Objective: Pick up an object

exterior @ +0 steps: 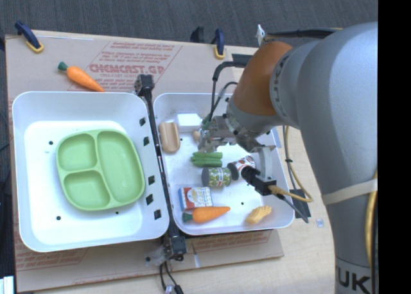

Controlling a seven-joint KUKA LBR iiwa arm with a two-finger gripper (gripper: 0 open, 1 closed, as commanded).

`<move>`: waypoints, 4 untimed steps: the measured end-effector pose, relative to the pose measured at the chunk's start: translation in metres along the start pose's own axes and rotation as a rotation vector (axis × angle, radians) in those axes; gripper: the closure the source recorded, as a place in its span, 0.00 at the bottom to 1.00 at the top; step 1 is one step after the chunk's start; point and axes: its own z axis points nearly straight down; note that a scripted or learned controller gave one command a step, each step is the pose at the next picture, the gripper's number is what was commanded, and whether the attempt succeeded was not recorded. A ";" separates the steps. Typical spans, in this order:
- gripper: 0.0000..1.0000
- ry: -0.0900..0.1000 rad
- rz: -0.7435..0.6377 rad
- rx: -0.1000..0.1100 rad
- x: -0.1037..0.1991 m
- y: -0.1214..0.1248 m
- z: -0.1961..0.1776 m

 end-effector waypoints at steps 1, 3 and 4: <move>1.00 -0.001 0.004 -0.006 -0.046 0.011 -0.035; 0.00 -0.001 0.003 -0.007 -0.100 0.067 -0.060; 0.00 0.000 0.001 -0.005 0.030 0.021 -0.103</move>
